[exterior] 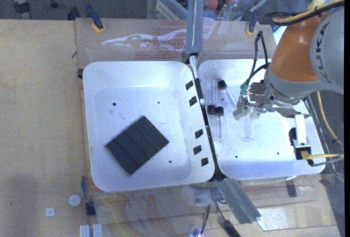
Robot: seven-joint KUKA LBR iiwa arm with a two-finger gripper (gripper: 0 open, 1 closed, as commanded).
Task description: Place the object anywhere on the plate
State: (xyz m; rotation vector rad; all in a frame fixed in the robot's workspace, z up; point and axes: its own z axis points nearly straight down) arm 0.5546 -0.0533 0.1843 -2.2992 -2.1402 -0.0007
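Here, two clear tubes with black caps (217, 110) (221, 85) lie in the right bin (262, 160), near its left wall. The gripper (244, 111) hangs just beside them, to their right; whether it is apart or together cannot be told. The dark ridged plate (136, 144) lies in the left bin (90, 121), well apart.

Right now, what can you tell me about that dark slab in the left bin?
The slab is a flat, dark grey, roughly square plate with faint parallel grooves dividing it into strips. It looks matte, like rubber or plastic. It lies flat on the floor of the left bin, turned at a diagonal to the walls, toward the near left part. Nothing rests on it or touches it; the gripper is over the right bin.
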